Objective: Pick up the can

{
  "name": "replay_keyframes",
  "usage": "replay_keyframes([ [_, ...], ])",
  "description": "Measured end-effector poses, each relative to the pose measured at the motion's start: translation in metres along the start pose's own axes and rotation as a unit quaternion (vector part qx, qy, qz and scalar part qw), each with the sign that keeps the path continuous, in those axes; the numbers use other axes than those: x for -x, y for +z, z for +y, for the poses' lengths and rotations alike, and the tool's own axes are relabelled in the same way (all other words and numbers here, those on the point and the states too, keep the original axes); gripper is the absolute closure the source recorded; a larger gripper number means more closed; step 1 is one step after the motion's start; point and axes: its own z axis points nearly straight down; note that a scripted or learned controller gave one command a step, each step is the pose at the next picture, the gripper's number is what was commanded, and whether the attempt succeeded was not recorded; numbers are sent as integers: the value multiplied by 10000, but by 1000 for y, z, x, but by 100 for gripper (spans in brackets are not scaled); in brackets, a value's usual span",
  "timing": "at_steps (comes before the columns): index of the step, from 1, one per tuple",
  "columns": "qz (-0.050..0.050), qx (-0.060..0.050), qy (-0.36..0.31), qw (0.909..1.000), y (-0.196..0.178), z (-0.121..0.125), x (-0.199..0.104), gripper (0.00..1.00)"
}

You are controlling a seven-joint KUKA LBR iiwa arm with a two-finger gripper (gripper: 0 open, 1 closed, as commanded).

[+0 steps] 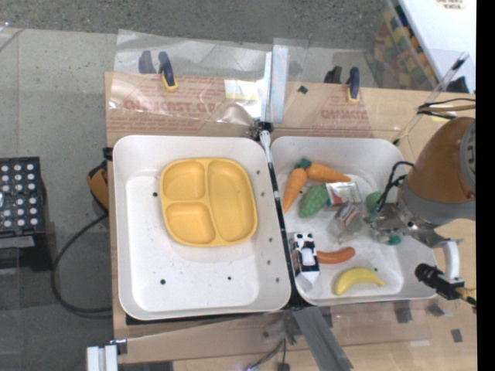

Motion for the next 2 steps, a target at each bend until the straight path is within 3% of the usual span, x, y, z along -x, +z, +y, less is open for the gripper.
replay_keyframes([
  [1, 3, -11, 289, 9996, 10, 84, -37, 0],
  [2, -1, -7, 250, 9997, 9, 21, -9, 0],
])
